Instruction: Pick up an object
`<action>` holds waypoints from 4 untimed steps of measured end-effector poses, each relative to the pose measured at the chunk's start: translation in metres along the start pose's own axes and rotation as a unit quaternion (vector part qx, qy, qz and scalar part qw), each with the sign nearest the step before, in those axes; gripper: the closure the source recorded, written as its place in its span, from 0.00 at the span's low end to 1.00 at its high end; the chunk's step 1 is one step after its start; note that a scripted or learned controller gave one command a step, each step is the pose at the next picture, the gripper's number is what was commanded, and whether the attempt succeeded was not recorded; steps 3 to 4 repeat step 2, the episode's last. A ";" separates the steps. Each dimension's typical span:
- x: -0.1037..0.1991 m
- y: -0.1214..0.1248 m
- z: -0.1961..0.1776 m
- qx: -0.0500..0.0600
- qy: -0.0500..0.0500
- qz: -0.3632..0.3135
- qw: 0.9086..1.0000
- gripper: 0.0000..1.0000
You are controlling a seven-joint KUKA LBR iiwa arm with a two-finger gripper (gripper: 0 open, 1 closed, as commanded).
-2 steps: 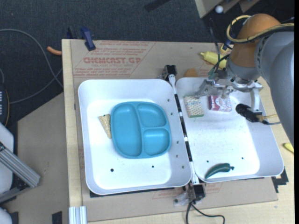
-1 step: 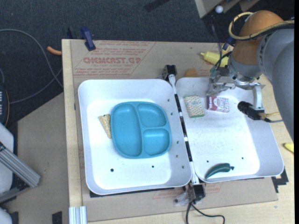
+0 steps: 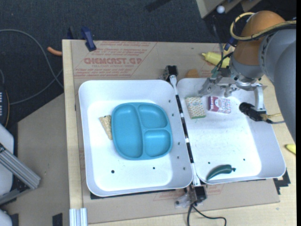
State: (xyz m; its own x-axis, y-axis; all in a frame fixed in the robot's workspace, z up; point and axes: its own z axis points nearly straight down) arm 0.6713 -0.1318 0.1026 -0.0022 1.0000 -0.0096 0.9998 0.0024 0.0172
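In the right bin (image 3: 263,145) lie a small white-and-red packet (image 3: 219,105), a beige square sponge (image 3: 195,107) to its left, and a green pepper-like piece (image 3: 220,171) near the front wall. My gripper (image 3: 218,91) hangs at the bin's far side, just behind the packet. It is open with nothing between its fingers. The grey arm with its orange band (image 3: 261,25) reaches in from the upper right.
The left bin (image 3: 94,164) holds a blue divided plate (image 3: 141,130) with a beige wedge (image 3: 106,124) at its left side. A black clip (image 3: 170,72) sits where the bins meet at the back. A yellow item (image 3: 212,58) lies on the bench behind the right bin.
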 end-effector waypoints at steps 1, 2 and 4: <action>-0.005 -0.016 0.010 -0.001 0.004 0.000 1.000 0.00; -0.007 -0.015 -0.001 -0.002 0.001 0.000 1.000 1.00; -0.007 -0.015 -0.001 -0.002 0.001 0.000 1.000 1.00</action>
